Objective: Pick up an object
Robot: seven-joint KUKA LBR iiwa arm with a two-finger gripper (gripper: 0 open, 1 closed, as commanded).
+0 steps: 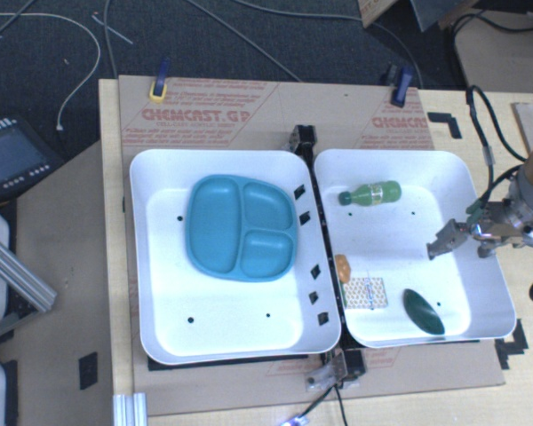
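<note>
So from where you're sitting, this pick hasn't really started yet. Your gripper (446, 240) is hanging over the right bin (444, 169), out near its right wall, and it looks like there's nothing in it. At this angle it's a small dark lump at the end of the wrist, so I honestly can't tell whether it's spread or closed, and I won't guess. Nothing in the bin looks lifted or tipped. The closest candidate is the dark green thing (423, 311), lying just below and a bit left of the gripper, near the bin's front edge. The green bottle (370, 194) lies on its side up and to the left, well apart from it. Further left, against the divider, there's a small orange piece (343, 268), with a patterned packet (366, 293) just beside it, both lower than the gripper. The blue plate (242, 228) is way off to the left in the other bin (160, 264). My read: everything is still left to do. You need to settle on a target, come down, close on it and lift. I'd call it zero progress beyond being over the right bin.
</note>
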